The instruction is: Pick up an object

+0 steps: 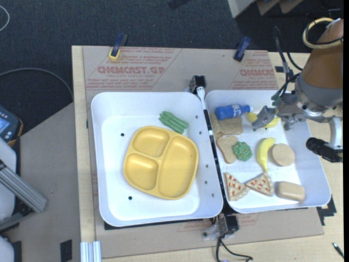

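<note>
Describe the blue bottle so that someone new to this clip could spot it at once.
Look at the right bin, the one crowded with toy food. Along its far edge, near the divider between the bins, the blue bottle lies on its side just above a slice of toast. It is the only blue item there.

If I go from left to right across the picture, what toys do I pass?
Yellow plate → green beans → blue bottle → banana → round cookie, with the robot's hand above the banana.

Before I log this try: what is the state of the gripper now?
Gripper: over the right bin, above a yellow object; open or closed cannot be told.
</note>
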Controlling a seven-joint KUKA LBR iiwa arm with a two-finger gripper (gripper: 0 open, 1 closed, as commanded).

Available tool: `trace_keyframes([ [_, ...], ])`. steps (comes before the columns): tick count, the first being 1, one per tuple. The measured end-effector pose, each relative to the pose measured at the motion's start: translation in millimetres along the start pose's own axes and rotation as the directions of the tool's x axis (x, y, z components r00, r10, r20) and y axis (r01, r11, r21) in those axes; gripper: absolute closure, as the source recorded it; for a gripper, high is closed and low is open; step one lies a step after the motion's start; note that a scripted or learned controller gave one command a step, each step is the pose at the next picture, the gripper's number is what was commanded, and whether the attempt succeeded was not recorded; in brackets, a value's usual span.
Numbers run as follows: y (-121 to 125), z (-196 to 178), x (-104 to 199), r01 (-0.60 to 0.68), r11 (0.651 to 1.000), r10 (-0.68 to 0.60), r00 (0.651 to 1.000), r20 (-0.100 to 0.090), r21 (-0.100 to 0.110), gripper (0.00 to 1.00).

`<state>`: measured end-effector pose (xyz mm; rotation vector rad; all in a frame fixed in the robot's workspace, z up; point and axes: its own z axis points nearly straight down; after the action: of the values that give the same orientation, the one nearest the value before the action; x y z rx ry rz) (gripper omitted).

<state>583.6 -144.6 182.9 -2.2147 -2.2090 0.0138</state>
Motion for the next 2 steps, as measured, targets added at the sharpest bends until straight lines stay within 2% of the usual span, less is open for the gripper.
trace_keyframes([
  [1,3.2,-7.6,0.1,0.003,1.000,-0.003,1.000,0.002,-0.014,0.00],
  [2,1.7,35.1,0.8,0.003,1.000,-0.003,1.000,0.001,-0.010,0.00],
])
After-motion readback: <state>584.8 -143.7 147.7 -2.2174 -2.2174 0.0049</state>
